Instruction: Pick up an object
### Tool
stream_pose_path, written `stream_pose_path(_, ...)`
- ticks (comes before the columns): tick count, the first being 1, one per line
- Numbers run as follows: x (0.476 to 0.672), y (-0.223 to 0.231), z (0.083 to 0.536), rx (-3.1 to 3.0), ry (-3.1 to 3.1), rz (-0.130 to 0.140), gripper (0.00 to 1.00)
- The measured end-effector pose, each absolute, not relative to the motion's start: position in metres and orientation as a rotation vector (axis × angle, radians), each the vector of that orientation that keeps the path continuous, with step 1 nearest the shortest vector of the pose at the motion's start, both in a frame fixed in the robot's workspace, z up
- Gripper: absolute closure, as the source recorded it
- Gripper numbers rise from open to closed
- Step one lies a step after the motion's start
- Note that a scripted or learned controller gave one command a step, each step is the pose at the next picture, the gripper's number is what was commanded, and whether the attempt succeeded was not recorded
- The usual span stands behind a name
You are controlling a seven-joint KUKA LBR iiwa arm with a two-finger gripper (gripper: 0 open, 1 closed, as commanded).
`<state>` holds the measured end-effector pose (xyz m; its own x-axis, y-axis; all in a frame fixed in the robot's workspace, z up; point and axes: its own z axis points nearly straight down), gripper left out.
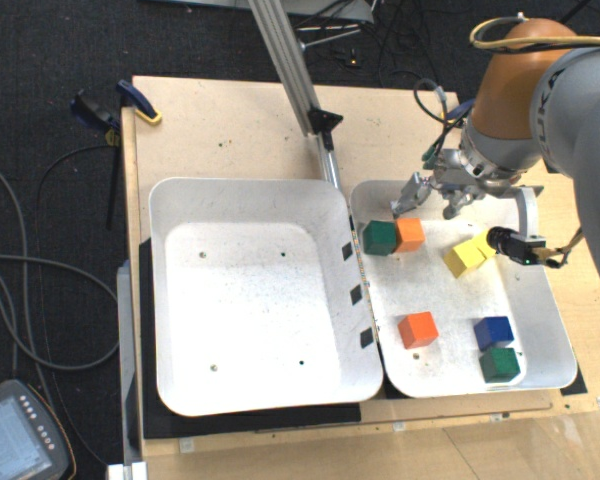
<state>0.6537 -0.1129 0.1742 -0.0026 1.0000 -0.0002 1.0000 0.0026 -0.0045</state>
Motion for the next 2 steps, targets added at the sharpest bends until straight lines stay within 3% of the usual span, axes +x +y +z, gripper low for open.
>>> stream_pose_path(1, 0.6497, -0.1115, 0.1180, -2.224, -2.221, -0.010, 0.00)
stream_pose_path(2, 0.6547, -0.1130, 0.1179, -2.232, -2.235, -0.018, 0.00)
